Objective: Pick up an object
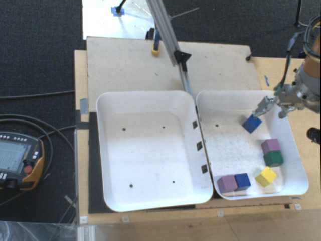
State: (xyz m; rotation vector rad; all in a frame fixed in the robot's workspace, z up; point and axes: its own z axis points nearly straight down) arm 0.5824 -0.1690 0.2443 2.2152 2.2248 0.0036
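Overhead, the grey arm with its orange band reaches in from the right, and its tool hangs over the upper part of the right bin. Whether the tool is released or clenched cannot be told from this slant, and nothing can be made out between its tips. A blue block lies tilted just below and to the left of the tool, very near one tip; whether they touch cannot be told.

Further down the same bin, a purple block sits directly against a green block below it. A yellow block lies near the bottom rim, turned at an angle. To its left, a second blue block touches a second purple block in the lower left corner of that bin.

The left bin stands side by side with the right one, their walls meeting along the middle. Both rest on the counter. A slanted metal pole crosses the upper part of the view, ending near the bins' shared top corner. A handheld control pendant with its cable lies on the dark floor at the left.
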